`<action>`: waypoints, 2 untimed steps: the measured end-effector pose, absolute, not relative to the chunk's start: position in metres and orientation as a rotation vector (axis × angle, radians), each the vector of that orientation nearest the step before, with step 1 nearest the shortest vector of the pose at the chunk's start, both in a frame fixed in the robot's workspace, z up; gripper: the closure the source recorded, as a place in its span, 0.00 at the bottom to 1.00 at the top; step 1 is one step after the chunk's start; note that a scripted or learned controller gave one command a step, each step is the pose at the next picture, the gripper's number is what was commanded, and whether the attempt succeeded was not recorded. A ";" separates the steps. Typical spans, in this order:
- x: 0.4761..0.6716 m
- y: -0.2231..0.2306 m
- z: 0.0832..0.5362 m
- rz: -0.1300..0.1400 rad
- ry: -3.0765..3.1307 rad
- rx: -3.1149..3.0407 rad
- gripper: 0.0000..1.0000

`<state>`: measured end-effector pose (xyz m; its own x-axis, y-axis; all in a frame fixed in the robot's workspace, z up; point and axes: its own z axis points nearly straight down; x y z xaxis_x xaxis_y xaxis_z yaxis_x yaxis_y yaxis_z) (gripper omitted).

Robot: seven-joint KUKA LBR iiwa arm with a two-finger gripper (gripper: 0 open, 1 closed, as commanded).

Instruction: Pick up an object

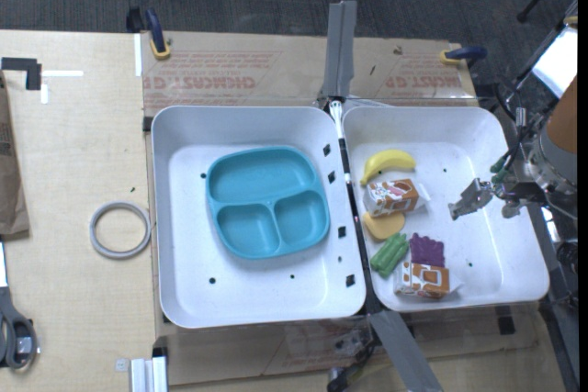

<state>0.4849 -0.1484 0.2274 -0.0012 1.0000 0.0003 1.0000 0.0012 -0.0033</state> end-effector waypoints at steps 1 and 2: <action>0.484 -0.118 0.097 0.000 -2.324 -2.111 0.00; 0.479 -0.118 0.094 -0.007 -2.172 -2.271 0.00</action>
